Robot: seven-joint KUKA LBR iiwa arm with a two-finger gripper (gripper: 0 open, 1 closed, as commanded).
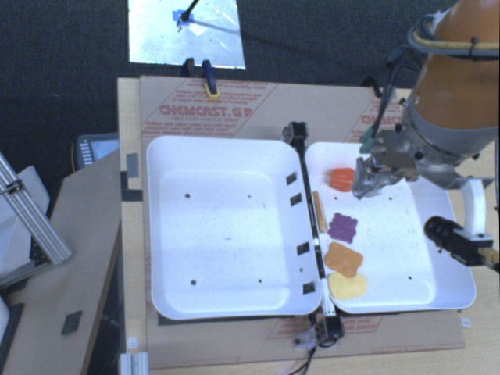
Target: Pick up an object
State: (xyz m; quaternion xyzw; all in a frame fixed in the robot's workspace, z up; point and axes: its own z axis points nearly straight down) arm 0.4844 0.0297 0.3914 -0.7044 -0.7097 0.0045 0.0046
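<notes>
In the right bin (437, 280) lie a red-orange piece (341, 179), a purple piece (342, 226), an orange piece (344, 258) and a yellow piece (348, 286), all near the bin's left wall. A thin tan stick (319, 211) lies along that wall. My gripper (366, 184) hangs over the bin's upper part, just right of the red-orange piece and touching or nearly touching its edge. I see no object between its fingers.
The left bin (226, 225) sits beside the right one, with black clips (297, 135) along the shared divider. A dark camera-like fixture (457, 239) juts in at the right bin's right edge. A yellow clamp (211, 80) stands behind the bins.
</notes>
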